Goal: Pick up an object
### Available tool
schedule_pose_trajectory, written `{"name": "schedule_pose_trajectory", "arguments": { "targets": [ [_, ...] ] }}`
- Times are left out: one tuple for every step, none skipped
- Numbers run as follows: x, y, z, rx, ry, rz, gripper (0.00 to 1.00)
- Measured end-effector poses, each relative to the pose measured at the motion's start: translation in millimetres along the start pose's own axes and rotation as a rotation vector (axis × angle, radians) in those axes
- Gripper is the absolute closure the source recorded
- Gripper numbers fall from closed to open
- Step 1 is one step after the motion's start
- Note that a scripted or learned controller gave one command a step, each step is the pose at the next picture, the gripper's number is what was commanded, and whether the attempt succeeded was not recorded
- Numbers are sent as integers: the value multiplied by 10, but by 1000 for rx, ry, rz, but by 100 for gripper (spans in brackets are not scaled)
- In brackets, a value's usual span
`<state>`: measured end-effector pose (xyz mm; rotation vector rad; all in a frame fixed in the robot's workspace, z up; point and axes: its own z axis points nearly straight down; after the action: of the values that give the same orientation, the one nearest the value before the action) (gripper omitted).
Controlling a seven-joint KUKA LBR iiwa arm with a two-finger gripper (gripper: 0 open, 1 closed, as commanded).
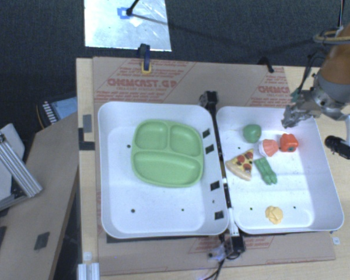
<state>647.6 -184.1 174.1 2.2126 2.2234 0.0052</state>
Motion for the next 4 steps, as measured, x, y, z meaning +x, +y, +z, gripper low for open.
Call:
{"name": "schedule_pose_trajectory", "arguments": {
  "targets": [
    [-3,21,-467,-2,-1,-1,100],
    [550,-41,-541,3,2,-4,100],
    [1059,92,-552,2,2,-4,100],
    [1540,116,-634,3,3,-5,100]
  ]
}}
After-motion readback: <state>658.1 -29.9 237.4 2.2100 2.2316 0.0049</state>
